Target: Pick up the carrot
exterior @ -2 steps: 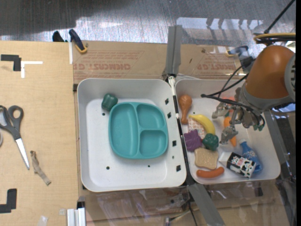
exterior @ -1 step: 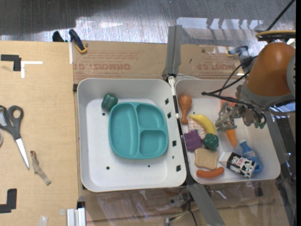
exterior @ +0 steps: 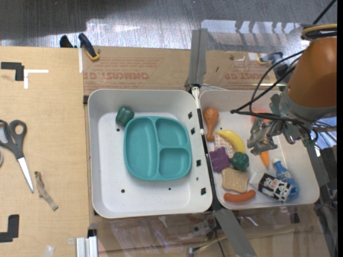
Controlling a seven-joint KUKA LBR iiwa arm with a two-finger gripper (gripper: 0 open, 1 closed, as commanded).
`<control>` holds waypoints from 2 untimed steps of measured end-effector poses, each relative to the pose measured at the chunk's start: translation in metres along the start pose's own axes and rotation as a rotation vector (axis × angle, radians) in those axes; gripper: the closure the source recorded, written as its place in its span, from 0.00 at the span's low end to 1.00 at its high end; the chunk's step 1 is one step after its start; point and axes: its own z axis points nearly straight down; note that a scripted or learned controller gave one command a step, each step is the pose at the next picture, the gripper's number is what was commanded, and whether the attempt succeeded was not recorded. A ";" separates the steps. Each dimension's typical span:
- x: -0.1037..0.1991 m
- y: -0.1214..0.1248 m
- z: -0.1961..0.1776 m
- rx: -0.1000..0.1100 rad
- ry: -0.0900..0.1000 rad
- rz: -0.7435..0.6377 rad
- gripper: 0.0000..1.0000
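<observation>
Over the right bin (exterior: 308,194), the gripper (exterior: 261,140) hangs low; whether its jaws are apart or together cannot be told. Just beneath and to its right lies the carrot (exterior: 265,158), partly hidden. A banana (exterior: 231,139) and a blue bottle (exterior: 282,171) lie near, so an off-centre descent risks nudging the carrot or closing on a neighbour.

The carrot (exterior: 265,158) lies hemmed by the banana (exterior: 231,140), broccoli (exterior: 240,161) and blue bottle (exterior: 282,171), with bare floor between them.
</observation>
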 end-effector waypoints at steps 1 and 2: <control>0.025 -0.071 -0.139 0.000 -0.001 -0.358 1.00; 0.025 -0.070 -0.139 0.000 -0.001 -0.359 0.00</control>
